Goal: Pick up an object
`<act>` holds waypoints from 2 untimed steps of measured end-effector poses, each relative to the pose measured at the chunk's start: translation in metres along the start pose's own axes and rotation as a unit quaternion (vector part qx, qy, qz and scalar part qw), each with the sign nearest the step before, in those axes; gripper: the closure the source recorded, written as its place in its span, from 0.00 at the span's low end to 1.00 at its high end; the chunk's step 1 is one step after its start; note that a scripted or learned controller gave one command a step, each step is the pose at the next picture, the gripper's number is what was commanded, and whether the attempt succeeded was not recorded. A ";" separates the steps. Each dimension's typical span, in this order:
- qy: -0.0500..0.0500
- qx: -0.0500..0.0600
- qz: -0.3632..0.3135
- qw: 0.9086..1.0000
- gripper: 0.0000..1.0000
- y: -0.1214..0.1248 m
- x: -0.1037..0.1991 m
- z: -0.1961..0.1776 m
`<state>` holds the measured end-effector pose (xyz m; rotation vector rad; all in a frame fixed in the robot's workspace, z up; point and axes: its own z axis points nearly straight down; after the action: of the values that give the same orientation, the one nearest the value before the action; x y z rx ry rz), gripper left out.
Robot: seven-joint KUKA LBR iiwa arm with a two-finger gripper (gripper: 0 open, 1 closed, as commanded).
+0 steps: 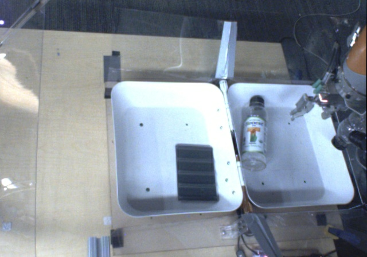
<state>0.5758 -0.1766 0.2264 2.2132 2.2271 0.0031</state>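
A clear plastic bottle (254, 133) with a black cap and an orange-and-green label lies on its side in the right bin (298, 175), close to that bin's left wall, cap pointing to the far side. A black ribbed rectangular block (196, 172) lies flat in the left bin (149, 112), near its front right corner. My gripper (304, 106) hangs over the right part of the right bin, to the right of the bottle and apart from it. Nothing shows in its grasp.
The grey arm with its orange band (356, 58) comes in at the far right, with cables around it. A raised divider (232, 135) separates the two bins. A metal strip (226, 49) stands behind them on the wooden bench.
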 end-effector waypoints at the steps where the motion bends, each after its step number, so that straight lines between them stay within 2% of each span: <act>1: 0.000 0.000 0.000 1.000 0.00 0.000 0.000 0.000; 2: 0.000 -0.001 -0.084 0.996 0.00 0.079 0.041 0.116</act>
<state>0.6552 -0.1354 0.1108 2.0167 2.4041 0.0046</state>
